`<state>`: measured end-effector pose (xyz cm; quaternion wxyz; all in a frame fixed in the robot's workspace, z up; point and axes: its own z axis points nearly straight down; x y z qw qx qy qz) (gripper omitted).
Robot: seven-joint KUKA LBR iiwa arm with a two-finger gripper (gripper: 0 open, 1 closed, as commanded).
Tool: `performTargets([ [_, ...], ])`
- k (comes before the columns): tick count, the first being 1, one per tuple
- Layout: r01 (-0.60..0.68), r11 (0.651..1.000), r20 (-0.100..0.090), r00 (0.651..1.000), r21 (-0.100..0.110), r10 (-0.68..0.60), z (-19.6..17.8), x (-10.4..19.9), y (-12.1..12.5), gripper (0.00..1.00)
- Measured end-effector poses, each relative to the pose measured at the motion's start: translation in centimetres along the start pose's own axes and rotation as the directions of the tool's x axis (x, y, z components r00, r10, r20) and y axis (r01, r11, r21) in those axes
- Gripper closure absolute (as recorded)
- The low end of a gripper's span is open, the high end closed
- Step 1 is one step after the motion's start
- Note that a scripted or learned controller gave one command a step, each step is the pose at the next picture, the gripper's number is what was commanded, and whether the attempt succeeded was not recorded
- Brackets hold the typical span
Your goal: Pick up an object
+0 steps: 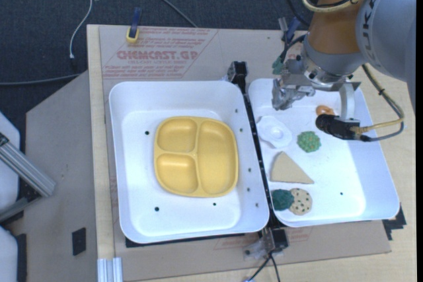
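the small white object lies at the left edge of the right bin, just below the gripper. you can't tell whether its fingers are open or closed. nothing looks lifted yet, so in my judgement descent, grasp and lift remain.

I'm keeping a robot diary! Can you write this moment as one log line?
grey two-finger gripper: above right white bin, back left | fingers: unclear | nothing seen held | yellow divided plastic plate: in left white bin
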<state>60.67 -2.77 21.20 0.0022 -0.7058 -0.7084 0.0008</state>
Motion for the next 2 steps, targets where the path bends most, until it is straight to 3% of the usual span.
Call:
performTargets([
  [2, 0.001, 1.0, 0.0, 1.0, 0.0, -0.001, -0.1, 11.5, -3.9, 1.0],
])
